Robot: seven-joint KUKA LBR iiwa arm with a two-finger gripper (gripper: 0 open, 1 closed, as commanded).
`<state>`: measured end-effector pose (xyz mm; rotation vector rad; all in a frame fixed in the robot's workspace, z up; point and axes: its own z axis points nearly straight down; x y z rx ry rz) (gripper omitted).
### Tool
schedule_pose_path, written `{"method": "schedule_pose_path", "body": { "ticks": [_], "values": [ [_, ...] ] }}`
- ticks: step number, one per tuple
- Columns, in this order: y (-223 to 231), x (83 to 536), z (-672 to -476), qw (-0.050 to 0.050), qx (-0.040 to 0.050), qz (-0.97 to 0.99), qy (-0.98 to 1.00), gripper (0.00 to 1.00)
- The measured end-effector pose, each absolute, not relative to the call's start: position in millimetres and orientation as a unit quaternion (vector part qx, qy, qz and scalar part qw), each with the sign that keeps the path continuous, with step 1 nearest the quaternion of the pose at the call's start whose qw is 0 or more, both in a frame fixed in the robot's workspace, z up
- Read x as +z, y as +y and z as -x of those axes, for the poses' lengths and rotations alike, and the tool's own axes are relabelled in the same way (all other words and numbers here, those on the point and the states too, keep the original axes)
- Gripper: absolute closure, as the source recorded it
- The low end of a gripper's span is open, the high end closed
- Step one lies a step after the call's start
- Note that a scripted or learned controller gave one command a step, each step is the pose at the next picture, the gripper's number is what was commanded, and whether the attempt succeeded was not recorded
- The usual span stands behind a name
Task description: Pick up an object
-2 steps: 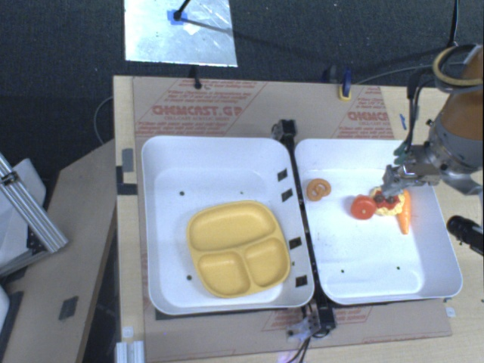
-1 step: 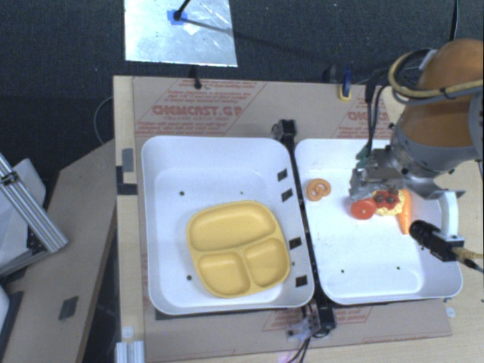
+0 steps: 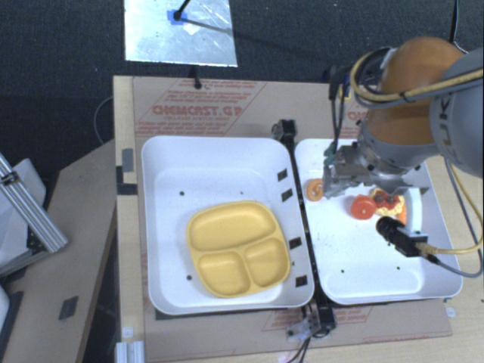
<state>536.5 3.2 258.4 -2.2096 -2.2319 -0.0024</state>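
The gripper (image 3: pixel 333 186) hangs low over the far left part of the right bin (image 3: pixel 363 278), just beside an orange ring (image 3: pixel 314 190) that lies close to that bin's left wall. From this slant its grip cannot be read as either spread or closed, since the grey body covers the tips. Ring and gripper look very near each other, but whether they touch is not clear.

Right of the ring, a little nearer, sits a red lump (image 3: pixel 362 207). Against its right side is a flat yellow and red piece (image 3: pixel 396 203), possibly a toy pizza slice, with its near end covered by robot parts. The arm (image 3: pixel 423 89) comes in from the right and hides the bin's far right corner and much of its right wall.

The left bin (image 3: pixel 174 172) holds a yellow tray (image 3: pixel 238 246) with three sections, set toward its near right. Black clips (image 3: pixel 287 195) run along the seam where the two bins meet. Both bins rest on printed cardboard (image 3: pixel 204 100) laid over the worktop (image 3: pixel 83 203). Beyond it, at the far side, lies a shiny sheet (image 3: pixel 180 21) with a blue mark. A metal rail (image 3: pixel 30 210) is cut off by the left edge.
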Motion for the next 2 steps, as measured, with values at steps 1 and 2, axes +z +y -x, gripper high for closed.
{"method": "schedule_pose_path", "body": {
  "ticks": [1,2],
  "values": [
    [59.6,257.7,-536.9,0.0,-0.0014,0.703,-0.711,1.0],
    [110.5,235.2,-540.7,0.001,-0.0003,0.704,-0.711,1.0]
  ]
}}
